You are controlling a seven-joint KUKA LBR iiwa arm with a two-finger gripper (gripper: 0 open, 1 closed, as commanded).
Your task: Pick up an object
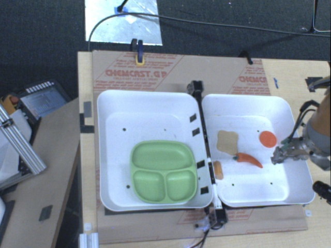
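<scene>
over right bin point(297, 119), arm point(316, 133) low, jaws beside chili point(249, 159)

"CHEMCAST" in red, twice, on brown board point(155, 71) behind bins

Both bins are plain white, the left bin point(111, 138) and the right bin point(248, 190) alike, with small black clips along the seam between them. A pale green divided tray point(163, 170) sits in the left one. In the right lie an orange disc point(267, 138), a tan slice of bread point(227, 142), a red-orange pepper point(249, 160) with a green stem, and a small brown piece point(217, 170). Beneath is tan cardboard point(155, 71) with red lettering, on a light wooden surface point(85, 87). The floor point(41, 30) is dark, speckled carpet, bearing a silvery sheet point(124, 14).
</scene>
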